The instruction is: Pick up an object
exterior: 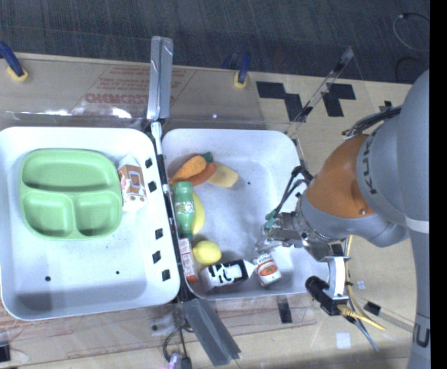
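White plastic forms two shallow bins side by side on a tan bench, seen from above at a slant. The left bin [8, 206] holds a pale green divided tray [71, 191] in its upper half, with a small white and orange carton [133, 184] touching the tray's right edge, close to the wall between the bins. The right bin [277, 148] holds a cluster of items along its left and lower sides. Near its upper left lies an orange toy carrot [191, 167], with a pale yellow wedge-shaped piece [225, 177] just to its right. Below the carrot a green bottle [183, 206] lies along the dividing wall, resting against a yellow item behind it. Further down sits a yellow lemon [206, 251], and just below it a black and white container [225, 274] lies on its side near the bin's lower wall. To the right of that, a small white jar with a red label [267, 270] lies tilted. The grey arm with its orange band [339, 183] enters from the right of the frame and reaches into the lower right part of the right bin. The gripper [273, 229] hangs just above the red-labelled jar, near it; whether the claw is released or clenched cannot be told from this angle, and nothing can be seen grasped in it.
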Available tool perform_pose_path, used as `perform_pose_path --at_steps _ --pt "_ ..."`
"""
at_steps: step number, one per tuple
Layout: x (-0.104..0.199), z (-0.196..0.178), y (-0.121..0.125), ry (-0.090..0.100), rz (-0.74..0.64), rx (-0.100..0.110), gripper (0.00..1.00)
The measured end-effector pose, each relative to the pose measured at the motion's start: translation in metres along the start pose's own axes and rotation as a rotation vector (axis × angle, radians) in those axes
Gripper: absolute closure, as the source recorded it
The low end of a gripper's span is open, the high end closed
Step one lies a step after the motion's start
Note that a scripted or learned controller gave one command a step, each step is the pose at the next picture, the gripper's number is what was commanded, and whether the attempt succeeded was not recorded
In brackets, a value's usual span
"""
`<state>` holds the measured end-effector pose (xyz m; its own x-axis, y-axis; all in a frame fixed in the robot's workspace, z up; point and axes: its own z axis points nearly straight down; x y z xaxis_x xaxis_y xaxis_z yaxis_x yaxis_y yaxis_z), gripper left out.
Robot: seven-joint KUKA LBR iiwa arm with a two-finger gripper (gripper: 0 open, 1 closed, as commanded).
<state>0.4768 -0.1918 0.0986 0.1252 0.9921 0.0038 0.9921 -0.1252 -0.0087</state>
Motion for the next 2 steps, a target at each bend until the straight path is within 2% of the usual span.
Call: perform_pose_path --at_steps 1,2 --pt "0.0 0.0 0.0 0.0 0.0 0.0 0.0" --pt "0.0004 0.0084 -0.0006 -0.001 0.184 -0.003 0.0"
